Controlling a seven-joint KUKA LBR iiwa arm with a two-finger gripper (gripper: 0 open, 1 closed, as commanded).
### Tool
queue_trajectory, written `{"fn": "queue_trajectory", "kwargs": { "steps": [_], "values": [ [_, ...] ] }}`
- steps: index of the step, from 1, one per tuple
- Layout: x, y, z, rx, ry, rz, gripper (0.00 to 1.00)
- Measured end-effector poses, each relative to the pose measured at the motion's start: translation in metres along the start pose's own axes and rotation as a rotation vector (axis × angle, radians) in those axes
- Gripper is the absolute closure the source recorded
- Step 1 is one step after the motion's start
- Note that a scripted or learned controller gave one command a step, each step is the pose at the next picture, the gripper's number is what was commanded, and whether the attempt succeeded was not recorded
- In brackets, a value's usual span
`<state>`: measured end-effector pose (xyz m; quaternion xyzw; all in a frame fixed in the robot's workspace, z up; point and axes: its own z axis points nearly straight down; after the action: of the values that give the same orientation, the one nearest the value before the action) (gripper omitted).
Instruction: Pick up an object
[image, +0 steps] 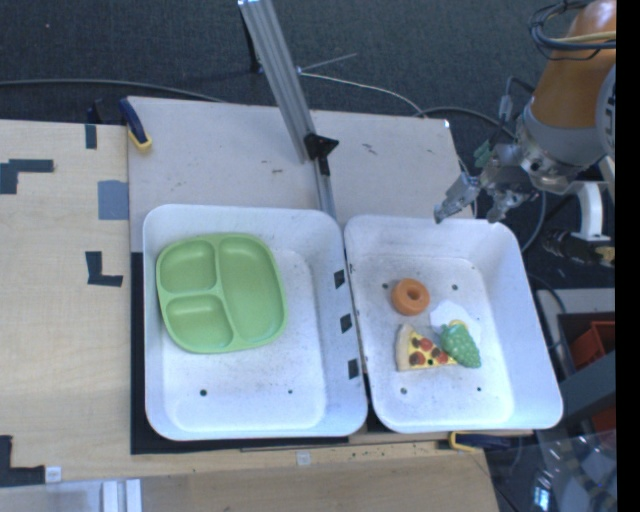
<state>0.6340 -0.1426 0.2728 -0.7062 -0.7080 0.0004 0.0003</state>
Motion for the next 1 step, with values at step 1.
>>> {"fn": "queue_trajectory", "kwargs": {
  "steps": [1],
  "values": [
    [-0.0001, 0.0, 0.0, 0.0, 0.0, 0.0, 0.0]
  ]
}}
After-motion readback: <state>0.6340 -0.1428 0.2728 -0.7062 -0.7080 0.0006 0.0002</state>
